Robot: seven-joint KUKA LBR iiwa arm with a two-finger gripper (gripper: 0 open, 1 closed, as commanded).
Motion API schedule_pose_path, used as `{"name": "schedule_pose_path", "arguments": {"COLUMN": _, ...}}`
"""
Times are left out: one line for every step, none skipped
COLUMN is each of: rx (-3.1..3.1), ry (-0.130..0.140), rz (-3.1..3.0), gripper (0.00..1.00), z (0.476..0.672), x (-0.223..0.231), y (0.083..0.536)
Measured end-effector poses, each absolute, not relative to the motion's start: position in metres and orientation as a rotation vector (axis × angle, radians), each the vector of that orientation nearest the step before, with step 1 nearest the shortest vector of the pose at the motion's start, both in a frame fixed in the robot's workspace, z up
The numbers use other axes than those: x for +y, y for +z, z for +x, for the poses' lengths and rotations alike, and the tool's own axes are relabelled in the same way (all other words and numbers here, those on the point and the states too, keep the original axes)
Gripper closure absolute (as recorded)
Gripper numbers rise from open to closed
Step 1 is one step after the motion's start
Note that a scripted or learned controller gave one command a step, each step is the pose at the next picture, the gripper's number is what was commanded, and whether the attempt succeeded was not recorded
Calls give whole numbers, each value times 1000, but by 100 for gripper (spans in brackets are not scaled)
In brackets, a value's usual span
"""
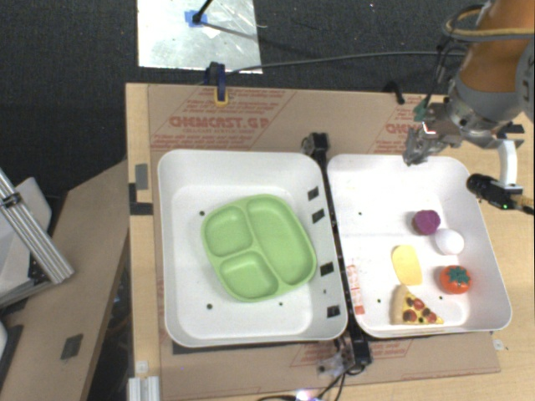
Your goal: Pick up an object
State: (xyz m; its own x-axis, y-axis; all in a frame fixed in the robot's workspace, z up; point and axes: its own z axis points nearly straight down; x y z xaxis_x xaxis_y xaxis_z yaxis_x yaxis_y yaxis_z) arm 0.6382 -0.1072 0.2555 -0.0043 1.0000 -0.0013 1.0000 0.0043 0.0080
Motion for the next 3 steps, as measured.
{"name": "schedule_pose_path", "arguments": {"rx": 2231, "ry": 4, "rz": 2212, "gripper": 100, "z": 640, "x": -55, "y": 239}}
{"name": "schedule_pose_path", "arguments": {"rx": 2233, "ry": 3, "rz": 2211, "gripper": 100, "z": 637, "x": -3, "y": 228}}
{"name": "schedule_pose_path", "arguments": {"rx": 2232, "ry": 7, "rz": 2211, "gripper": 100, "z": 645, "x": 48, "y": 237}}
